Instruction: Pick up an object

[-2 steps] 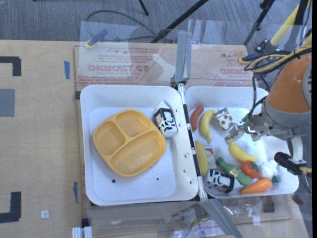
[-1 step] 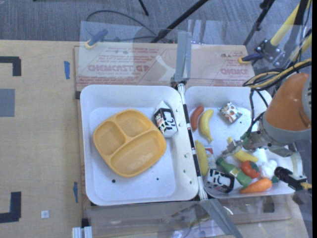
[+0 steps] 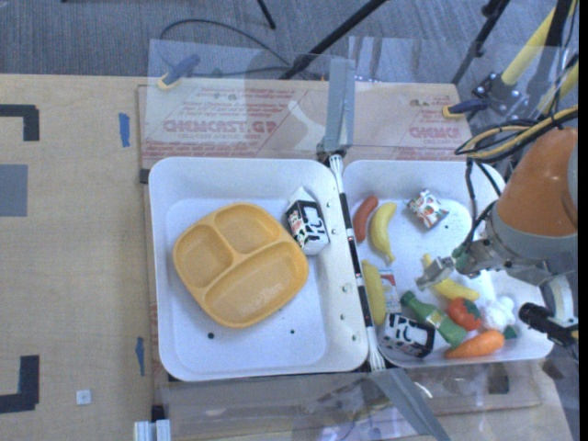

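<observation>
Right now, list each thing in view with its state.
Yellow three-compartment plastic plate: flat in the left bin.
Black-and-white carton: tipped against the plate's rim.
Yellow toy banana: lying in the right bin.
Orange toy carrot: lying flat.
Gripper: low over the right bin.

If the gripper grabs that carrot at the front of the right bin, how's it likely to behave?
The carrot looks like a smooth toy, so probably stiff, light and a bit slippery. Its tapered, rounded body may roll or squirt out of a pinch near the tip. It lies against the tomato and bottle, so a push would likely shove those too.
</observation>
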Available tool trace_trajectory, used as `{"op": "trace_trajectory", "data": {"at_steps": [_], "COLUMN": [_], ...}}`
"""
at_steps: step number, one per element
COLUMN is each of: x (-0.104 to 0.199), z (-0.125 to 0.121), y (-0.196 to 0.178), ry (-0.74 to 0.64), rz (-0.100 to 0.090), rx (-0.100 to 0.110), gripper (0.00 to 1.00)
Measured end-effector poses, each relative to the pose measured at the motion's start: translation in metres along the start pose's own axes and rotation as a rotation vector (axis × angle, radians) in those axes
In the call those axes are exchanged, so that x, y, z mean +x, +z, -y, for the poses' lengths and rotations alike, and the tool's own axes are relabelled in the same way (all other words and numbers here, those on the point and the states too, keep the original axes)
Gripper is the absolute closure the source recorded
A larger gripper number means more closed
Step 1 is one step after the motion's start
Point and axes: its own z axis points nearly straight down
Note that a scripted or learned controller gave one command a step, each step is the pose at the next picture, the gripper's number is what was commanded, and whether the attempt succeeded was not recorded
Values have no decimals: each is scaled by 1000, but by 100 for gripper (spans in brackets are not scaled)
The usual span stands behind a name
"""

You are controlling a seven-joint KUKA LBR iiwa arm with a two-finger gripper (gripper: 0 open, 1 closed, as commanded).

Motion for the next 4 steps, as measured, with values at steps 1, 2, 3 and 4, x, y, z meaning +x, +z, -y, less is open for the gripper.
{"op": "trace_trajectory", "data": {"at_steps": [1,2,3,4], "x": [-42,8,-31,-32], "z": [-42,9,-20,-21], "y": [16,16,16,4], "ry": [-49,-19,-475,-471], "rz": [0,-1,3,7], "rx": [-1,-1,-4,-10], "gripper": [0,0,0,100]}}
